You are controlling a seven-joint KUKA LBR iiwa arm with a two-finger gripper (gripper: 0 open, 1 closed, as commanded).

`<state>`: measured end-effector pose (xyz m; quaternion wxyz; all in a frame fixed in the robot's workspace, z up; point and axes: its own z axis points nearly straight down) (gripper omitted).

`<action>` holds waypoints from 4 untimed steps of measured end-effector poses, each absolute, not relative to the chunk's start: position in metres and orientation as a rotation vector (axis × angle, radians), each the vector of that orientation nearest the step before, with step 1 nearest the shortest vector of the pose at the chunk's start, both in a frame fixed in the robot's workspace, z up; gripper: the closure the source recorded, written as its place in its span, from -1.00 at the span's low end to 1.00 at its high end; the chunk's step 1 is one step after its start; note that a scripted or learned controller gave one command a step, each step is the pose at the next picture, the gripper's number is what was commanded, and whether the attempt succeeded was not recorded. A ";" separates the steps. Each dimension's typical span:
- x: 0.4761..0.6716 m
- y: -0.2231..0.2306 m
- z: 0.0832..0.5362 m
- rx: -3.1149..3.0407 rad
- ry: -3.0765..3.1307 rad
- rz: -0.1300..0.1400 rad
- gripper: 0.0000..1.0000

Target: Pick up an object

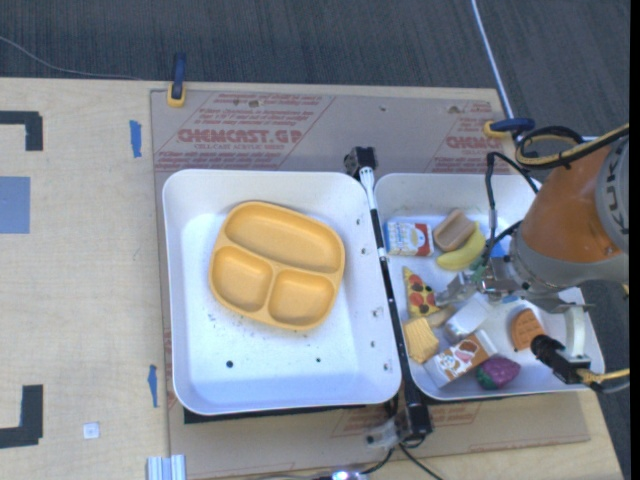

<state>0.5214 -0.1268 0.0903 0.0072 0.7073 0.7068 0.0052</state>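
We cannot tell our gripper's [462,290] state; we should go straight down onto the pizza slice [419,293] beside it.

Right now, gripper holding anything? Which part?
Cannot tell: the gripper is low among the toys in the right bin, beside the banana.

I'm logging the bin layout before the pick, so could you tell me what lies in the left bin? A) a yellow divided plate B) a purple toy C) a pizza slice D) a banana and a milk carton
A: the yellow divided plate lies by itself in the left bin, while the small toy foods are in the right bin.
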 end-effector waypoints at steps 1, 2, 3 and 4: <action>0.523 -0.128 0.102 2.209 2.204 0.019 1.00; 0.523 -0.128 0.102 2.209 2.205 0.018 -1.00; 0.524 -0.128 0.112 2.207 2.202 0.021 1.00; 0.524 -0.038 0.185 2.219 2.223 0.003 1.00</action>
